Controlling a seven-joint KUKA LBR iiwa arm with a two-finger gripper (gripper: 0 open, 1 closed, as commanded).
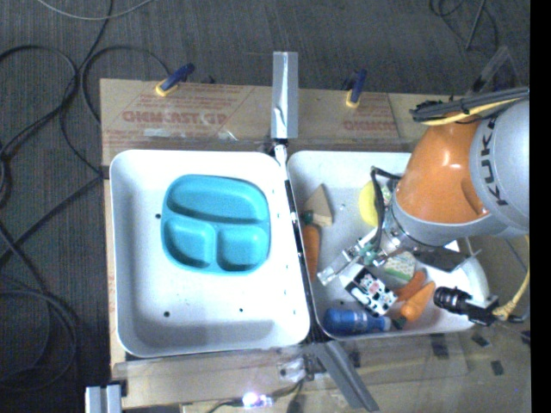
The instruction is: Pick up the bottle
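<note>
The bottle (354,321) is blue with a darker cap end and lies on its side against the front wall of the right bin (448,329). My gripper (356,280) hangs just above and slightly behind it, under the orange band of the arm. Its fingers are spread, a silver one (337,268) to the left and a black-and-white one (374,291) to the right. Nothing sits between them, and the bottle lies apart from both.
Around the gripper in the right bin lie an orange carrot (311,244), a second carrot (417,298), a tan wedge (320,203) and a yellow piece (369,203). The left bin (138,317) holds a blue divided tray (217,223).
</note>
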